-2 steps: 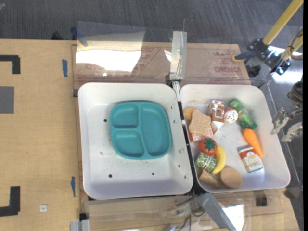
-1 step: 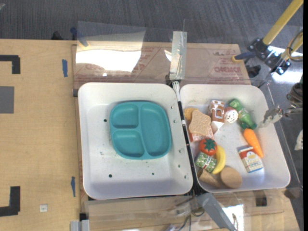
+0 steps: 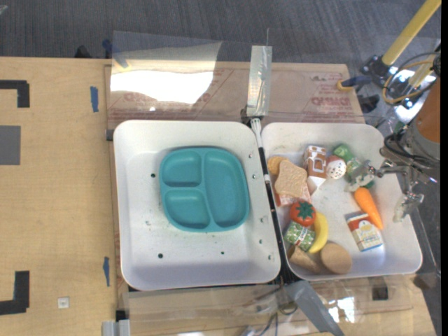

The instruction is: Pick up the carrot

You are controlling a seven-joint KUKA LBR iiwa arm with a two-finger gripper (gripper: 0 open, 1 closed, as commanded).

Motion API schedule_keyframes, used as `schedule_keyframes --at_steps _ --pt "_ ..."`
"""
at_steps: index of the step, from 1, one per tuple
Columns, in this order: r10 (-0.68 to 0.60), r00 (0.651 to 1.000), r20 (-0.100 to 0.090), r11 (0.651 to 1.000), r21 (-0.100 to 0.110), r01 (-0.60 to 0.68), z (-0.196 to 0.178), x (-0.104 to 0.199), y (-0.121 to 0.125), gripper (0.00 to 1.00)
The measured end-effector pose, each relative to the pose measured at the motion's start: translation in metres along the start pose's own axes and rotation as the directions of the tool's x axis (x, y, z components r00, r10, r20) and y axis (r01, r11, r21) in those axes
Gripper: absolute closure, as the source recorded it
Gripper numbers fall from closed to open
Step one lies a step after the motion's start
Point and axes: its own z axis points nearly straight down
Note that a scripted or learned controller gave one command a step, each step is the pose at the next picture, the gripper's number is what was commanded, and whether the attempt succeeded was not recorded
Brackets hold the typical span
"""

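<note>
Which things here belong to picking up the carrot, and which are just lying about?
Belong: carrot; gripper; right bin.

Lying about: teal divided plate; left bin; banana; tomato; small carton; bread slice.

Two white bins sit side by side: the left bin [image 3: 133,257] holds a teal divided plate [image 3: 205,188], the right bin [image 3: 406,254] a cluster of toy food. The carrot [image 3: 368,207] lies at about three o'clock in that bin, a small carton [image 3: 365,231] just at its six o'clock, a banana [image 3: 320,233] toward nine. The gripper [image 3: 409,187] hangs over the bin's right rim, just at the carrot's three o'clock, nothing between its fingers
</note>
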Motion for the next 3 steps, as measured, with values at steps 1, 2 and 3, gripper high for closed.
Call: schedule_keyframes --at_steps 1,2,3 --pt "-0.019 1.0 0.009 1.0 0.012 0.019 0.065 0.027 0.034 0.0" --pt "-0.021 1.0 0.014 0.999 0.025 0.021 0.05 0.024 0.031 1.0" --pt "-0.021 1.0 0.013 1.0 0.024 0.02 0.051 0.024 0.031 0.0"
